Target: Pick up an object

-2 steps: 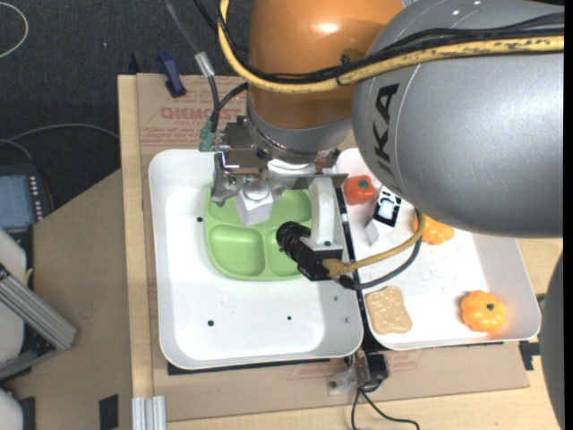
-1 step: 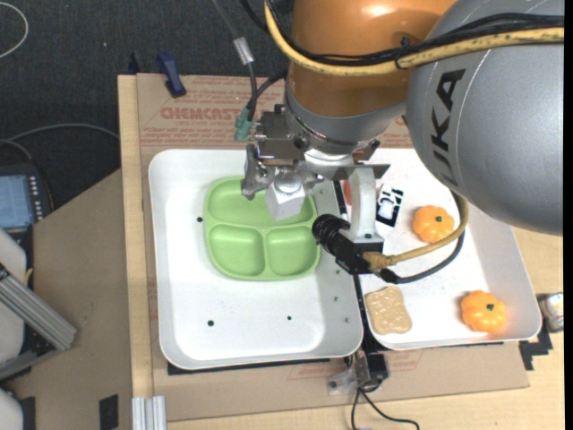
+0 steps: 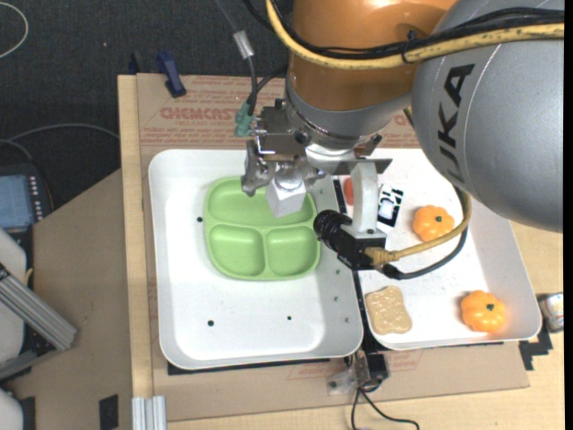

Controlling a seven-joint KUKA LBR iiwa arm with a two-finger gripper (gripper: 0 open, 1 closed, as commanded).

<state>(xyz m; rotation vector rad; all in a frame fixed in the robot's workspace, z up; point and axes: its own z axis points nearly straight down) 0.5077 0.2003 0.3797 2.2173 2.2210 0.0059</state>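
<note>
A green divided plate (image 3: 255, 236) lies in the left white bin (image 3: 183, 276), toward its far right part. My gripper (image 3: 274, 191) hangs over the plate's far right compartment, close to its rim. I see nothing held in it. The right white bin (image 3: 512, 258) holds two small orange pumpkins, one (image 3: 431, 223) toward the far side and one (image 3: 483, 312) at the near right. A tan cracker-like piece (image 3: 388, 309) lies at its near left. A white and black box (image 3: 389, 207) lies beside a red and white item (image 3: 361, 200), both partly under the arm.
The arm's large grey and orange body covers the far part of the right bin. A cardboard sheet (image 3: 143, 240) lies under both bins. A blue clip (image 3: 170, 74) sits at the sheet's far left corner. Dark floor and cables lie to the left.
</note>
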